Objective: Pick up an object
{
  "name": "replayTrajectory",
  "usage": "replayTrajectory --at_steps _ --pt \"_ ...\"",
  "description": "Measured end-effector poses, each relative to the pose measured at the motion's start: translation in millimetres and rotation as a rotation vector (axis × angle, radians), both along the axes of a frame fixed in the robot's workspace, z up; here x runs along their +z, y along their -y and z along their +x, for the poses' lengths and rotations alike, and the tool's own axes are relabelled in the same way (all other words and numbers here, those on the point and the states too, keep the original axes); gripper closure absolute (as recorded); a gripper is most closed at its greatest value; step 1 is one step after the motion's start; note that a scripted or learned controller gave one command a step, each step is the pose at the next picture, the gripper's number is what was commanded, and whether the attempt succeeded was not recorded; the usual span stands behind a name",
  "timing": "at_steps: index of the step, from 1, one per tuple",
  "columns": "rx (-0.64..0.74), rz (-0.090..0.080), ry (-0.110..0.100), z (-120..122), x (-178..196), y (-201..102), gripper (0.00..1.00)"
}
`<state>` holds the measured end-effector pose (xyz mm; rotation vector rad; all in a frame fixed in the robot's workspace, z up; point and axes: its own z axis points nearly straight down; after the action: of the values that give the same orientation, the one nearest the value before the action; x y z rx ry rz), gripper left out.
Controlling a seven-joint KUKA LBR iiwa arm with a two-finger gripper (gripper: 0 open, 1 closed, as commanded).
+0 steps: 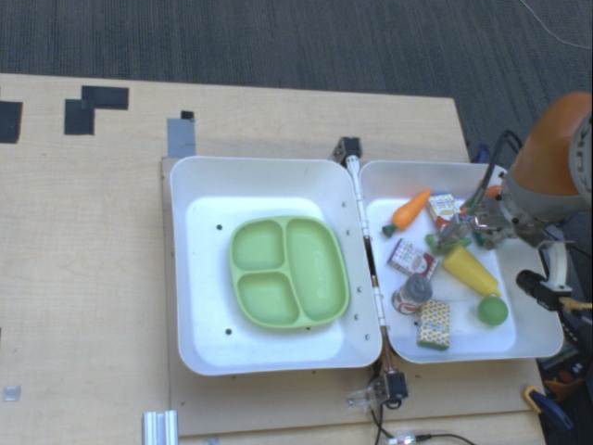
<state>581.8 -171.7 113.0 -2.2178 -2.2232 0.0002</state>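
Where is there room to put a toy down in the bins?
Bare floor rings the green plate in the left bin, widest along its left wall. The right bin is crowded: carrot, yellow corn, green ball, and the gripper.

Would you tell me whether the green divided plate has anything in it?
Empty: all three compartments of the green plate show bare green in the left bin.

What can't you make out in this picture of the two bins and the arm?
- Gripper, camera view: too small and cluttered to tell whether it holds anything.
- Small packets in the right bin, camera view: labels too small to read.
- Arm, camera view: cut off by the right edge.
- Round grey item, camera view: too small to identify.
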Motion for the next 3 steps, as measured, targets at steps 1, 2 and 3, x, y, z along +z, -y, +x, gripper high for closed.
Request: replayTrajectory --at_steps 1,2,3 --pt "-0.002 -0.006 0.021 -34.8 -22.4 -75.0 0.0" --pt "-0.001 -0.001 0.026 -32.1 -9.9 -77.5 1.0" --pt "-0.001 -0.001 0.026 -32.1 -10.0 -77.4 0.0"
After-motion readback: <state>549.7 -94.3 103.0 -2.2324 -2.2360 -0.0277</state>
